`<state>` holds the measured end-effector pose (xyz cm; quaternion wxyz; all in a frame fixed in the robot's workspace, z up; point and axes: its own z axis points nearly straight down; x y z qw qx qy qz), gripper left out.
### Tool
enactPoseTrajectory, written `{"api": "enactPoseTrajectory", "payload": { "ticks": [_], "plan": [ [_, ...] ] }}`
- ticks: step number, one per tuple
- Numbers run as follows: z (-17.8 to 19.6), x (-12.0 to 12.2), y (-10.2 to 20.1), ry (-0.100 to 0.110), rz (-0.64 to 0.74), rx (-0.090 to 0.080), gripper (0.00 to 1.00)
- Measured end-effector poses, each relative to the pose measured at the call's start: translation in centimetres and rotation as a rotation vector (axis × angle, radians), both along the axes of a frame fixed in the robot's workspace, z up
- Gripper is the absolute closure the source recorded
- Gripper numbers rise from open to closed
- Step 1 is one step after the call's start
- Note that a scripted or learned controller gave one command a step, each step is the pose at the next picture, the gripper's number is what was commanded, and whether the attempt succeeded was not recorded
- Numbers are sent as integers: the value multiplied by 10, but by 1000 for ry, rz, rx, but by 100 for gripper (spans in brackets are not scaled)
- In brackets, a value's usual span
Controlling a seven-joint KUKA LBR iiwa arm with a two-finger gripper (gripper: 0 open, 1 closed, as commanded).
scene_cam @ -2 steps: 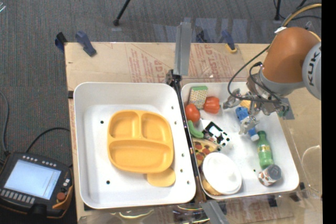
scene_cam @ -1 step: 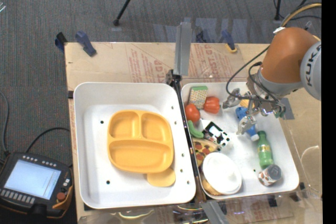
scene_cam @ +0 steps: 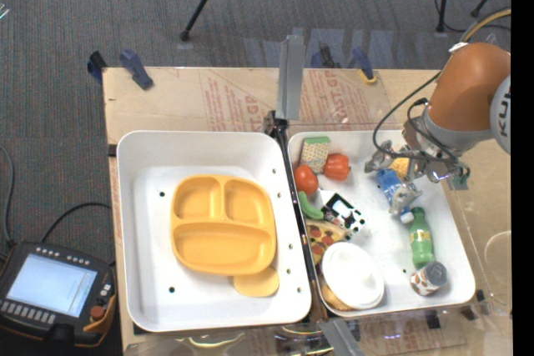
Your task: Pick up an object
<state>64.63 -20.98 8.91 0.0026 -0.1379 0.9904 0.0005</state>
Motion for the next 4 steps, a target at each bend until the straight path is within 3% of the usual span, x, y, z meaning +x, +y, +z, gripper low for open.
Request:
{"api": "enactPoseTrajectory", "payload": {
  "ticks": [1, 4],
  "plan": [
    [0, -1, 26, 1, 8, 1, 0],
    [-1, 0, 31, 2, 104, -1, 0]
  ]
}}
